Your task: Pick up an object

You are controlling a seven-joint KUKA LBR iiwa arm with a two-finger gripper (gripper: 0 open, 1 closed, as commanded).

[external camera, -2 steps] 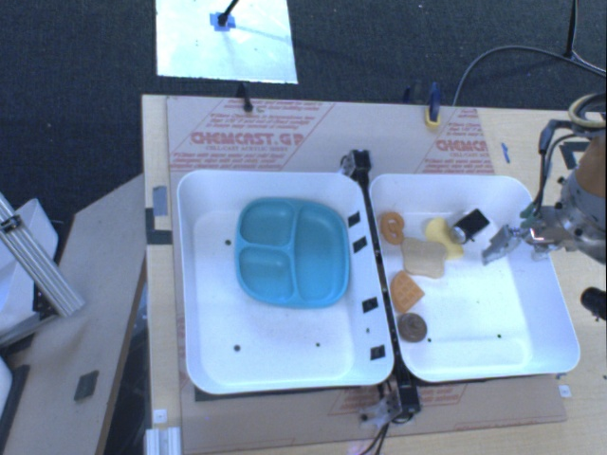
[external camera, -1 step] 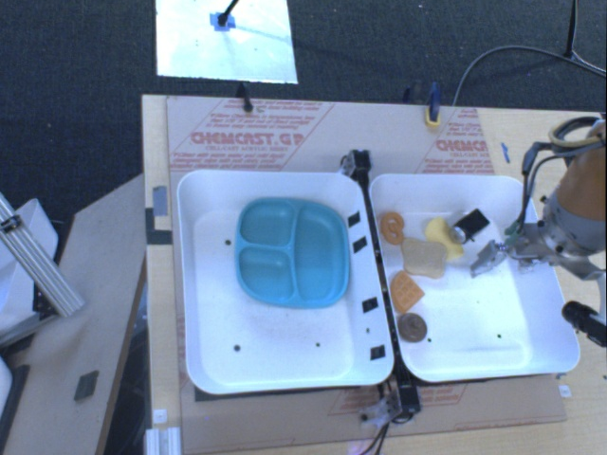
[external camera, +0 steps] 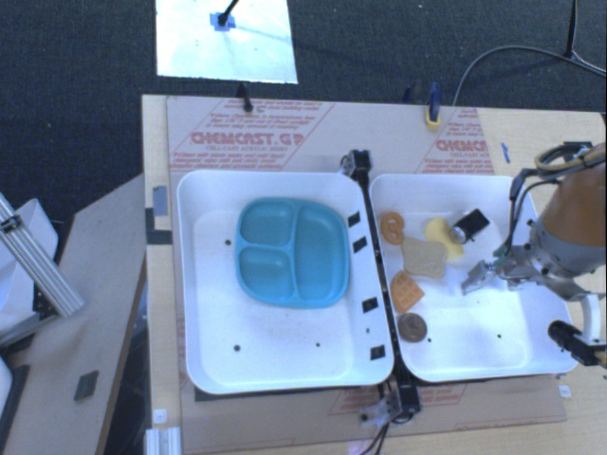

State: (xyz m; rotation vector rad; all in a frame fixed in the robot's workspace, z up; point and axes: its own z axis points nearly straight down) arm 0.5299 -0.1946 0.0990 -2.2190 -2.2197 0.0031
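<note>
Nearest in the right bin (external camera: 512, 354), a brown disc (external camera: 412, 327) and an orange waffle-like piece (external camera: 406, 292) are seen by the divider, with a beige block (external camera: 424, 257) just behind. The gripper (external camera: 474, 280) is held low just right of that block, and whether it is open or closed cannot be told. Farther back a yellow piece (external camera: 439, 233) and an orange ring (external camera: 391, 226) are found; a blue plate (external camera: 289, 252) is held in the left bin (external camera: 211, 349).
</note>
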